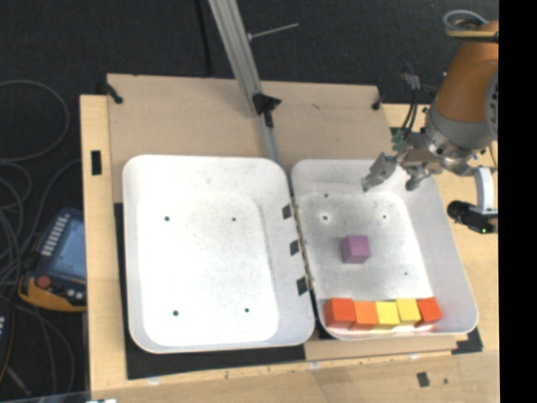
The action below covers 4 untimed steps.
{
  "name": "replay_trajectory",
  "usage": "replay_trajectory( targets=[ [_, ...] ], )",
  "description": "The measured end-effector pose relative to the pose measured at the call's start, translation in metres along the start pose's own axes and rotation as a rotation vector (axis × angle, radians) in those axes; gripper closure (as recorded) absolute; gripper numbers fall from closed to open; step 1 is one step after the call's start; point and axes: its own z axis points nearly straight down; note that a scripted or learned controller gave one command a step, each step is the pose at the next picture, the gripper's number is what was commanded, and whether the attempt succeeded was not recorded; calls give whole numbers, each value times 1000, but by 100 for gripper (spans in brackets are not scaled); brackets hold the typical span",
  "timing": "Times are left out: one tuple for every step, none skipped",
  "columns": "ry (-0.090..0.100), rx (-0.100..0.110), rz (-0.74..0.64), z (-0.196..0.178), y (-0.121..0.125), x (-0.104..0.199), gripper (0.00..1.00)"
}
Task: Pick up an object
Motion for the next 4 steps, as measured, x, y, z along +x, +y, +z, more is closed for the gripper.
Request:
replay_trajectory(
  targets=[
    [1,-1,6,121,-45,19,0],
    [2,-1,5,118,-76,51,0],
    [1,-7,14,107,-75,48,100],
    [4,-7,-2,14,-96,120,100]
  ],
)
